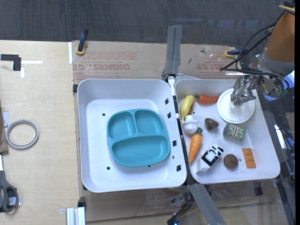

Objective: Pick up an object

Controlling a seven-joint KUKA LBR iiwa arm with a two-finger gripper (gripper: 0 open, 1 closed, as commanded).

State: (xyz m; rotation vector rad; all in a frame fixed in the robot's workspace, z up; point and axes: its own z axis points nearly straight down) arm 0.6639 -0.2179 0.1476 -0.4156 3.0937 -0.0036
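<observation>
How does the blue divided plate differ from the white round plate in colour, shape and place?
The blue divided plate is teal and rounded-rectangular with three compartments; the white round plate is plain and circular. The blue divided plate lies alone in the left bin, while the white round plate lies in the right bin among small items such as a carrot. The gripper is above the white round plate, not the blue one. Both lie flat.

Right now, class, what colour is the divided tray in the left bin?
The tray is turquoise blue, seen best in the camera view.
</observation>
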